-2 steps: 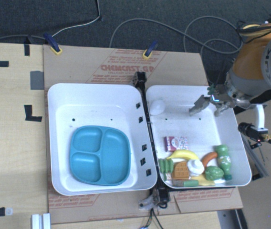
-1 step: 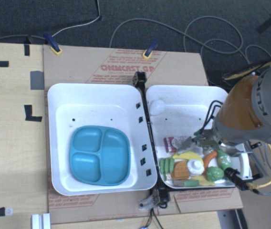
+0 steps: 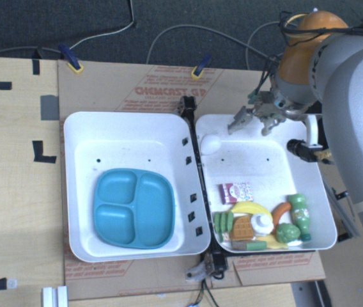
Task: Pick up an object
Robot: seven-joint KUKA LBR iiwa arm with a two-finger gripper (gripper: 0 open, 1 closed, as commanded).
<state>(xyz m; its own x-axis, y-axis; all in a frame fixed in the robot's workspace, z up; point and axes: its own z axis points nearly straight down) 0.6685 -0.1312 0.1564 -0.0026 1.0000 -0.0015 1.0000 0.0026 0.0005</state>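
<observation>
My gripper (image 3: pixel 253 123) hangs over the back edge of the right bin (image 3: pixel 309 171), fingers spread apart with nothing between them. A heap of toy food lies at the front of that bin: a pink and white carton (image 3: pixel 235 192), a yellow banana (image 3: pixel 250 208), a green piece (image 3: pixel 223 222), a waffle-like brown piece (image 3: pixel 241 228), a white round piece (image 3: pixel 262 222), an orange carrot-like piece (image 3: pixel 281 209) and green vegetables (image 3: pixel 294 221). A small white object (image 3: pixel 209 145) rests in the bin's back left corner, left of and below the gripper.
The left bin (image 3: pixel 79 146) holds a blue divided plate (image 3: pixel 134 207). A black divider with clips (image 3: pixel 193 165) runs between the bins. Cardboard (image 3: pixel 162 88) lies under both bins, with cables behind. The grey arm (image 3: pixel 347 94) fills the right side.
</observation>
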